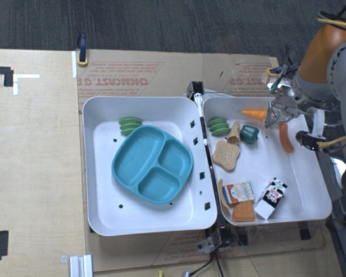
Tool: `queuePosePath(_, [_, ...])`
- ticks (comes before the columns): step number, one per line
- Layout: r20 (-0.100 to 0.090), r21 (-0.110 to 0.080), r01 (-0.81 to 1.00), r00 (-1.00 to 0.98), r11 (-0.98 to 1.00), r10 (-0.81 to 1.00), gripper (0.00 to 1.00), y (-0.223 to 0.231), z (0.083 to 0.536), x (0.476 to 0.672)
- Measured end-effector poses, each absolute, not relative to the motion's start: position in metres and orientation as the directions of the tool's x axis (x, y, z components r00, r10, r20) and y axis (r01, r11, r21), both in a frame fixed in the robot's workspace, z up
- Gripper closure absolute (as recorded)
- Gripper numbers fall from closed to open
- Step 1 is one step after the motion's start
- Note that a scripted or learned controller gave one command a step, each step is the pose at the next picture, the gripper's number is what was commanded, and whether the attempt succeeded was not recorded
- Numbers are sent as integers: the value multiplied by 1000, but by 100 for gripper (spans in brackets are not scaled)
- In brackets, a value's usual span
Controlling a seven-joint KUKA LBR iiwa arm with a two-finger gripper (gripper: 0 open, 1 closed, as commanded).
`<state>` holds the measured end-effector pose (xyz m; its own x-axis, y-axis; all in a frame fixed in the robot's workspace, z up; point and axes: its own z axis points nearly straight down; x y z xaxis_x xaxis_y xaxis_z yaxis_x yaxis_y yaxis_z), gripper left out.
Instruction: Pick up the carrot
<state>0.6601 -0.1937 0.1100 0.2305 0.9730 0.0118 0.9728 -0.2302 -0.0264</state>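
The carrot (pixel 253 113) is a small orange cone lying flat at the back of the right bin (pixel 311 201), with its tip pointing left. My gripper (pixel 273 118) hangs low over the bin right at the carrot's thick right end, close to or touching it. The dark gripper body hides how it meets the carrot. The carrot rests on the bin floor.
An orange-red sausage (pixel 285 138) lies just right of the gripper. A green pepper (pixel 249 134), a green pod (pixel 218 126), a tan cone and bread piece (pixel 226 153), a small box (pixel 238 192), a cracker (pixel 244 212) and a milk carton (pixel 271 198) share the right bin. The left bin (pixel 98 201) holds a blue divided plate (pixel 153 163) and another green pod (pixel 130 124).
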Motion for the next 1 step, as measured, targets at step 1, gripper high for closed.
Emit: queuePosePath(1, [13, -31, 973, 230, -229, 973, 0, -193, 109, 659])
